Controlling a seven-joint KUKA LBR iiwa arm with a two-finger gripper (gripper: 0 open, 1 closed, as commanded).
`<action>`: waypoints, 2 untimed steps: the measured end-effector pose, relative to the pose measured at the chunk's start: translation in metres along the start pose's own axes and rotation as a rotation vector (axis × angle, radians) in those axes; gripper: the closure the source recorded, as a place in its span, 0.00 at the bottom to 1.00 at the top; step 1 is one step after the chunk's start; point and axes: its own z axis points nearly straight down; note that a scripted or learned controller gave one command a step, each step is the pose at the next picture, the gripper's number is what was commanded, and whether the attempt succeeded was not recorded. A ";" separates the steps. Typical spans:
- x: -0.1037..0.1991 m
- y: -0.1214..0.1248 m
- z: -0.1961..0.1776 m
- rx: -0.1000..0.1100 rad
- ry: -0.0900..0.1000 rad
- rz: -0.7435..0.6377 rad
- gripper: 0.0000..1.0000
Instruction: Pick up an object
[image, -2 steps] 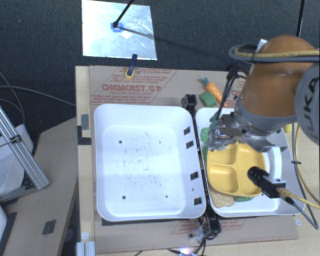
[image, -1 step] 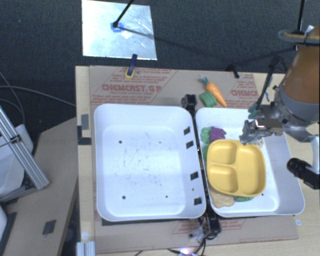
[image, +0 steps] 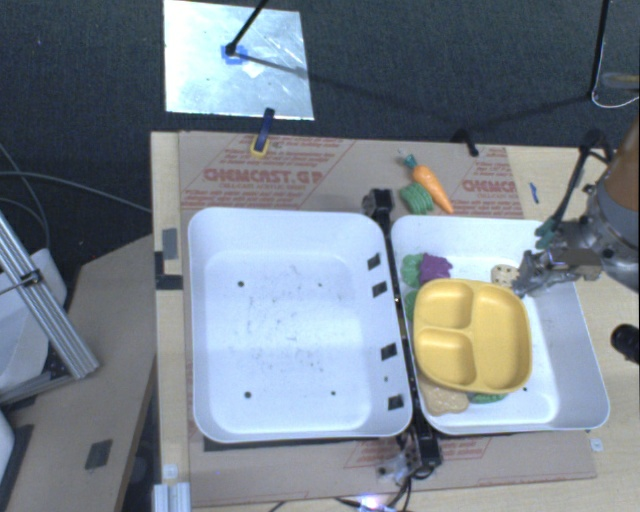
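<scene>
Status, for you to log: nothing was lifted; the gripper (image: 527, 272) hung low over the right bin (image: 575, 350), just beside the yellow divided plate (image: 470, 335); whether it was open or closed you could not tell; the pick remained to do; count: bins, two; plates, one; purple toy (image: 434, 266), one; carrot toy (image: 432, 187) outside on the board, one

Single fixed camera, mounted above the desk (image: 330, 150) and looking down at a slant from moderate height. Both white bins, left bin (image: 290, 320) and right bin (image: 570, 350), lie within frame; the arm (image: 615, 215) enters from the right edge of the view.
</scene>
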 end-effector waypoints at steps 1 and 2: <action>0.055 0.038 0.122 0.009 0.003 -0.013 1.00; 0.120 0.024 0.055 -0.006 0.005 -0.016 1.00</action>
